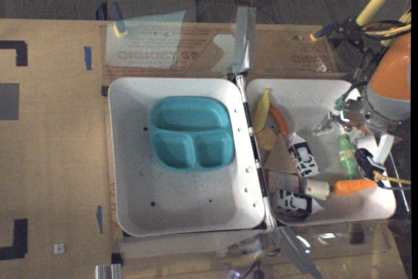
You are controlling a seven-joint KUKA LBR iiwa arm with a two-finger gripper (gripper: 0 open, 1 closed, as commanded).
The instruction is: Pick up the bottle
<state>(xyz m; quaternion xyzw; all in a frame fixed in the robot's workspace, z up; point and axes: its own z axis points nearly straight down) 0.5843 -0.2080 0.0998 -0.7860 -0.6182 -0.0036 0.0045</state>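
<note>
Approach step, by the look of it. Green bottle lying in the right bin, toward its right side, just beside a carrot. Tool hovering close above; grip state impossible to tell. Next: descend squarely over the bottle and close.

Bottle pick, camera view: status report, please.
Gripper down in right bin, jaws' state unclear. Green bottle lying just beside it, not seen held. Carrot and black-and-white item crowd close by.
</note>
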